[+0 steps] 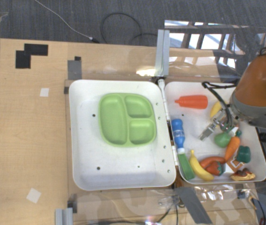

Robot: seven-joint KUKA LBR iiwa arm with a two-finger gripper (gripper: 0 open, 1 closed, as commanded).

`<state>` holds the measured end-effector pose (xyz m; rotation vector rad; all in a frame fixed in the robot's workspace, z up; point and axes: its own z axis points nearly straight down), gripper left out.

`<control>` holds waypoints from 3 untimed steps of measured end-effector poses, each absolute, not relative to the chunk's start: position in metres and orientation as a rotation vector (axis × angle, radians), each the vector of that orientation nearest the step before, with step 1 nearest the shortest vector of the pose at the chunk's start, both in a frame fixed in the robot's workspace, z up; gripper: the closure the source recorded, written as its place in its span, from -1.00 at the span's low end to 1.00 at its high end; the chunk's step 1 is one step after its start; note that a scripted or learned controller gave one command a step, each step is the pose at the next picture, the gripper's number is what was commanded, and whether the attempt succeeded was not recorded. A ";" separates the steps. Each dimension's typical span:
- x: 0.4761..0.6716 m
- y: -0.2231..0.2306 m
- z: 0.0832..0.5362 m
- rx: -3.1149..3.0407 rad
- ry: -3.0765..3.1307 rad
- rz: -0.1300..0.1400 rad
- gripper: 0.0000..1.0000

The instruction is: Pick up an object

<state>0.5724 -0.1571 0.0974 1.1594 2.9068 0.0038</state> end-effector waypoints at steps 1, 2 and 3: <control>0.660 -0.126 0.086 1.155 2.926 -0.002 -1.00; 0.608 -0.178 0.106 1.148 2.924 0.026 -1.00; 0.649 -0.119 0.087 1.186 2.898 0.009 -1.00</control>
